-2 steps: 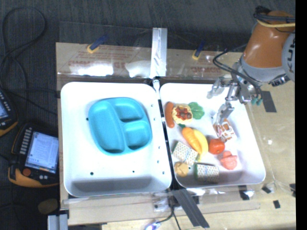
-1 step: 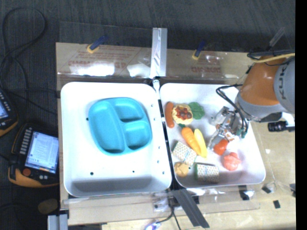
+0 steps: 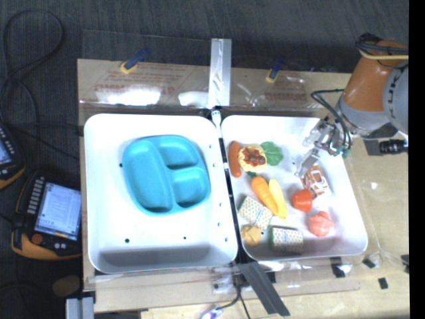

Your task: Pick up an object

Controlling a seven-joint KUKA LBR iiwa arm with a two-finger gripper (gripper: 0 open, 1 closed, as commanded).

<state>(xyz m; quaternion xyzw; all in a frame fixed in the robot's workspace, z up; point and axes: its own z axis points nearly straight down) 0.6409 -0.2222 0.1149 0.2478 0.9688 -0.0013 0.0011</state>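
The right bin (image 3: 345,178) holds several toy foods. Among them are a hot dog (image 3: 246,157), a green leafy piece (image 3: 271,153), a carrot (image 3: 263,190) and a yellow piece (image 3: 277,199). Nearby lie a red tomato (image 3: 302,200), a pink fruit (image 3: 320,224), a small red-and-white packet (image 3: 315,181), two patterned boxes (image 3: 254,209) (image 3: 286,238) and a cookie (image 3: 251,233). My gripper (image 3: 308,163) reaches in from the right, low over the bin's upper right part. Its tip is just above the red-and-white packet.
The left bin (image 3: 106,231) contains a blue compartment tray (image 3: 166,173). A raised divider (image 3: 224,178) separates the two bins. The arm's orange band (image 3: 368,85) is over the bench's back right corner. Cables and a handheld device (image 3: 50,211) lie left of the bench.
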